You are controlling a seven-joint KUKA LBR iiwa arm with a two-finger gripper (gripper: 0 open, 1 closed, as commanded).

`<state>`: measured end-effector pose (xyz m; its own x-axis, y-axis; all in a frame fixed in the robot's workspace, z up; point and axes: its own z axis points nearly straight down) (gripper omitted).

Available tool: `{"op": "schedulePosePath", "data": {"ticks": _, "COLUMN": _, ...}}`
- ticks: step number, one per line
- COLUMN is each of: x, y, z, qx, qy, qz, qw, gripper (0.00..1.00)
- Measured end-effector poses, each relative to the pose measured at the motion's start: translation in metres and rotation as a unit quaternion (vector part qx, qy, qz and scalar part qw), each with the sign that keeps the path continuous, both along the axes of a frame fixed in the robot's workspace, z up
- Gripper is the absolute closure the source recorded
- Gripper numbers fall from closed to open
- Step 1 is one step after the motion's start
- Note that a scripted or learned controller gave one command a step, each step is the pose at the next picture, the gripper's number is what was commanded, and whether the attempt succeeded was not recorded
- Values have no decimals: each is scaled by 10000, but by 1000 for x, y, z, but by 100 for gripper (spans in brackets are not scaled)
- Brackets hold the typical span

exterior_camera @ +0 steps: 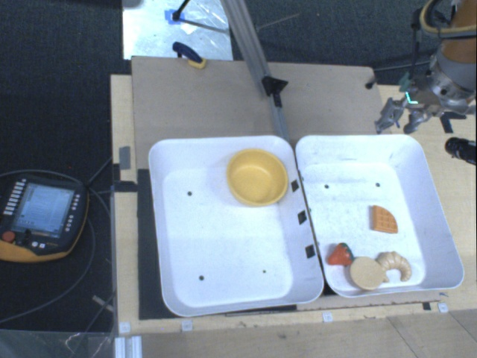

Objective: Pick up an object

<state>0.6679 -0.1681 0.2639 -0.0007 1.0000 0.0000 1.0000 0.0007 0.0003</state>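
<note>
Camera view from above: 2 white bins; the right bin holds a waffle wedge, strawberry, round biscuit and croissant. A yellow bowl sits left of this bin. The gripper, fingers spread and empty, hovers just beyond its far rim. The waffle wedge looks light and stiff; pinch its opposite edges.

One fixed camera looks down slantwise on both white bins.
</note>
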Motion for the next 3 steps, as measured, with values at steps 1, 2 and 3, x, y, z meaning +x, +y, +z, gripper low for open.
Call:
{"op": "schedulePosePath", "data": {"ticks": 1, "x": 0, "y": 0, "z": 0, "qx": -1, "qy": -4, "qz": 1, "qw": 10000, "gripper": 0}}
{"op": "schedulePosePath", "data": {"ticks": 2, "x": 0, "y": -3, "z": -62, "qx": 3, "qy": 17, "qz": -2, "qw": 10000, "gripper": 0}}
{"op": "schedulePosePath", "data": {"ticks": 3, "x": -4, "y": 1, "z": -104, "qx": 3, "qy": 12, "qz": 0, "qw": 10000, "gripper": 0}}
